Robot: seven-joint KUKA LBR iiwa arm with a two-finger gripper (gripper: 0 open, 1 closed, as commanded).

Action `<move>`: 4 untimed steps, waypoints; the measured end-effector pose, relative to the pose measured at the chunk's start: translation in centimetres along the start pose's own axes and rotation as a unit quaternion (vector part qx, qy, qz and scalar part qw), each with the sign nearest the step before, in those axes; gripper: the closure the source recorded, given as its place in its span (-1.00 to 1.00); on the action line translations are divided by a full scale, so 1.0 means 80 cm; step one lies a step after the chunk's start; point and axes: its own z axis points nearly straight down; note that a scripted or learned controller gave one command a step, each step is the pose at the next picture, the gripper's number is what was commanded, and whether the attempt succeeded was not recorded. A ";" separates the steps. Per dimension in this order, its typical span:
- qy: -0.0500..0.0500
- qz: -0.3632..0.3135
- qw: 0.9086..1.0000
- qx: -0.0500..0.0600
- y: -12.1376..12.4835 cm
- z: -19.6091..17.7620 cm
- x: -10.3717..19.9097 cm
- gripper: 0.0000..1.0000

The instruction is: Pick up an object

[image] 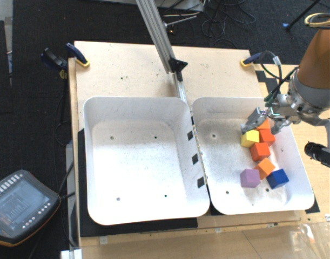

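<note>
You have the gripper (261, 122) at the right of the frame with its jaws spread just above the yellow block (250, 138), which sits atop the cluster in the right bin (224, 112), directly below.

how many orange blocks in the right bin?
3, clustered by the right wall of the right bin: one under the tool, one below it, one lower still. More may be hidden.
</note>
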 end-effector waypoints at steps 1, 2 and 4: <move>0.000 0.001 1.000 -0.002 0.001 -0.003 0.000 -1.00; 0.000 0.001 1.000 0.001 -0.004 0.076 -0.004 -1.00; 0.000 0.001 1.000 0.001 -0.012 0.222 -0.007 -1.00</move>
